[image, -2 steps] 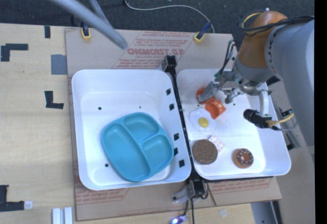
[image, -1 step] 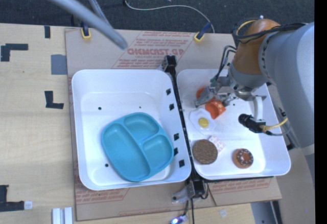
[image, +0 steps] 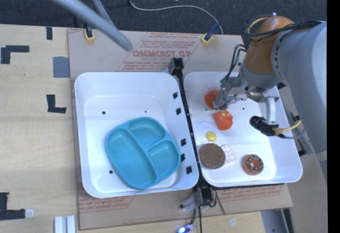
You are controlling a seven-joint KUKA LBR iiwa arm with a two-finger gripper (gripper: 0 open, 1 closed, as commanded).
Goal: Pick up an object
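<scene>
Low over the right white bin [image: 287,171], the gripper [image: 223,98] hangs between two small red plastic pieces. One red piece [image: 211,99] lies just to its left, partly hidden by the gripper body; the other, a red toy with a green and yellow tip [image: 223,119], sits just below it. Cannot tell the gripper's state at this slant, and no object shows between its parts, so no hold is claimed. Placement suggests a descent aimed at this red pair.

Farther below the gripper, same bin: a small yellow round piece [image: 211,136], a dark brown round cookie-like disc [image: 212,156] touching a pale pink-speckled wrapper [image: 228,153], and a brown frosted toy doughnut [image: 253,164].

Well to the gripper's left, the other white bin [image: 90,93] holds one light-blue plastic divided tray [image: 142,151], tilted, three compartments bare.
</scene>
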